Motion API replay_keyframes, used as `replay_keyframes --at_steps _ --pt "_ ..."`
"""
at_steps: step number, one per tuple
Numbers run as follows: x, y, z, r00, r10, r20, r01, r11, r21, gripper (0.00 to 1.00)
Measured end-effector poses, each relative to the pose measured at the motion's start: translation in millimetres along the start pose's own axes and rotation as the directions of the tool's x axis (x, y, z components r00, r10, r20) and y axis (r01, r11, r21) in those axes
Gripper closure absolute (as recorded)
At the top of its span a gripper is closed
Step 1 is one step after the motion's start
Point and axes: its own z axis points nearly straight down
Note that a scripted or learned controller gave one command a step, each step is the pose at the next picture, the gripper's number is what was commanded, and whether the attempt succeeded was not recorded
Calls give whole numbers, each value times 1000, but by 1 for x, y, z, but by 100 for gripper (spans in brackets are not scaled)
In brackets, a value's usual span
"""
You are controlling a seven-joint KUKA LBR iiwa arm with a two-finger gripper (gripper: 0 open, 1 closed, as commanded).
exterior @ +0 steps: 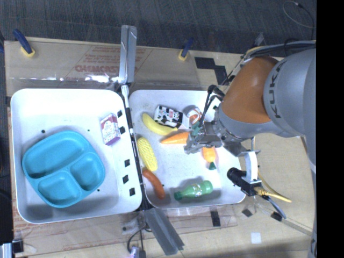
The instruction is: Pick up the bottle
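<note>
Green plastic bottle (pixel 194 191), rounded, lies sideways on smooth white right bin (pixel 231 195) floor; gripper (pixel 196 140) above carrot (pixel 175 138), finger state unclear.

— What was hard to make out?

— The gripper (pixel 194 140) sat under the arm's wrist (pixel 244 98), so whether its fingers were apart could not be told. The arm itself ran off the right edge.

— Anything covered up?

— A small orange thing (pixel 208 155) beside the gripper was partly hidden and too small to identify. The print on the little carton (pixel 109 129) in the left bin (pixel 21 104) was blurred.
</note>
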Motion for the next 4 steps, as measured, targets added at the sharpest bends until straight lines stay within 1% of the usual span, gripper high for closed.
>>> replay_keyframes --at_steps 1,2,3,4 --pt "19 -32 96 1000 -20 0 20 1000 0 0" --pt "13 8 -22 999 44 1 -44 999 -3 0" --pt "41 8 -56 997 72 1 -72 997 -3 0" --pt "17 -22 69 999 53 0 -53 999 1 0"
